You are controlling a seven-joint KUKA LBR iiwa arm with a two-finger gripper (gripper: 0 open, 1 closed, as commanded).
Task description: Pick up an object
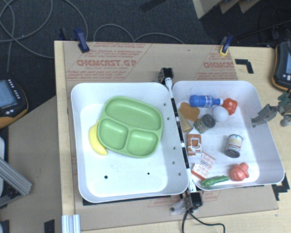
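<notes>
Can (234, 145) lies left of gripper (260, 119) (inside right bin (266, 144)).

Two white bins sit side by side. In the left bin (87, 178), a green divided plate (130, 126) lies toward 12 o'clock, with a yellow banana (96, 140) touching its 9 o'clock edge. The right bin (262, 144) holds a blue bottle (204, 101) at 11 o'clock, a small can (234, 145) near centre, a red toy (239, 172) at 5 o'clock and a green pepper (214, 180) beside it. The gripper (266, 114) hangs at the bin's 3 o'clock rim, possibly just outside it.
</notes>
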